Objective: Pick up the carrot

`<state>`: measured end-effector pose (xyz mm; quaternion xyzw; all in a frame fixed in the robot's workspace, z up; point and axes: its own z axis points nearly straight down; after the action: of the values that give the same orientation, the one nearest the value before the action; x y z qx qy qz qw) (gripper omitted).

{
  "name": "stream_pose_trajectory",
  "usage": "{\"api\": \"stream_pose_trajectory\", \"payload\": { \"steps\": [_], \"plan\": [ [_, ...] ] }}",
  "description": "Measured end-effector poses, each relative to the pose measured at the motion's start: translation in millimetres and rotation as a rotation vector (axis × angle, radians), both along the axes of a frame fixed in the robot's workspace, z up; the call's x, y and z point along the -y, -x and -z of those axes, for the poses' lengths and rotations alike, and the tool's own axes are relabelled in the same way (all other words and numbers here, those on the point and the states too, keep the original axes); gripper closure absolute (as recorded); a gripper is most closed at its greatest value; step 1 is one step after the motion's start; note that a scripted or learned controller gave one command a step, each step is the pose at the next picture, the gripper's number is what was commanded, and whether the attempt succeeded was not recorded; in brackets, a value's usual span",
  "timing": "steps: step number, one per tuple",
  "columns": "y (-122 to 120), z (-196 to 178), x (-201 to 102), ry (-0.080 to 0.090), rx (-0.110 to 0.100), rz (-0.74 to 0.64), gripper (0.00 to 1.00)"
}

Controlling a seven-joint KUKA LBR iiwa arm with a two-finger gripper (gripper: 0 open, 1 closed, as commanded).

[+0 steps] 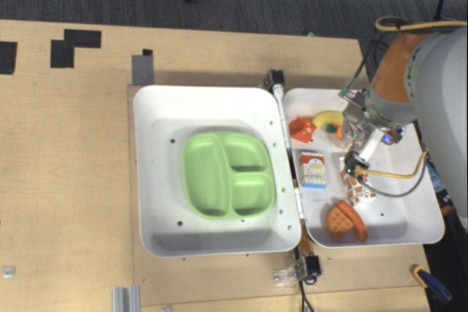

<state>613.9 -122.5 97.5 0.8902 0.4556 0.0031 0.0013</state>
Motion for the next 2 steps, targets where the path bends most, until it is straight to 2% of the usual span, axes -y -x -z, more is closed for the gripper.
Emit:
{"api": "stream_pose_trajectory", "payload": {
  "steps": [1, 2],
  "plan": [
    [58.8, -65.3, -6.0, 0.0, -0.006, 0.037, 1.0],
    [7.7, 10.9, -16.2, 0.001, -0.003, -0.164, 1.0]
  ]
}}
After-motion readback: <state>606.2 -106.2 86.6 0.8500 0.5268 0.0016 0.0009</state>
